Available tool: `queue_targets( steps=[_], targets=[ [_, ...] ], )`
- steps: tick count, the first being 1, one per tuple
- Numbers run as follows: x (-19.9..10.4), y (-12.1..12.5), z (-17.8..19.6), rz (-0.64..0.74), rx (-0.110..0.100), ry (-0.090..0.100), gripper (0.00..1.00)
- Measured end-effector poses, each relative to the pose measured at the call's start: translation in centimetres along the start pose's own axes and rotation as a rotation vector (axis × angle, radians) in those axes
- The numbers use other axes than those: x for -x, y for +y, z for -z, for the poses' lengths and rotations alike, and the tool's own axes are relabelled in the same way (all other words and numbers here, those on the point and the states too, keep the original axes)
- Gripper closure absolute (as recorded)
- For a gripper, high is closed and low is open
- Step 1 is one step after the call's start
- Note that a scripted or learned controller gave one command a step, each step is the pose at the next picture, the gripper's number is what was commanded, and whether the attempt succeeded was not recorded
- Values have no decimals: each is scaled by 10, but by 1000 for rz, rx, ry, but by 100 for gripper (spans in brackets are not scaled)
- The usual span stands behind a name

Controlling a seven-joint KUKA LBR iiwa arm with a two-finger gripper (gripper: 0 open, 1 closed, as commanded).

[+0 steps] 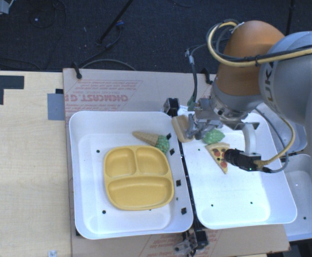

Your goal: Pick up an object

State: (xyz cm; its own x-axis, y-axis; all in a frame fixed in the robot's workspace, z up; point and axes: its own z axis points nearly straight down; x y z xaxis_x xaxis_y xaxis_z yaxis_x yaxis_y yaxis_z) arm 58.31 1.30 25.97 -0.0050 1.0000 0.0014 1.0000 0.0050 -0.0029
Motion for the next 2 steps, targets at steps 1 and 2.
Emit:
queue_targets(
  steps=[1, 2],
  targets=[
    [-53, 14, 0, 1, 0, 0, 100],
    [-94, 25, -21, -2, -1, -2, 100]
  ],
)
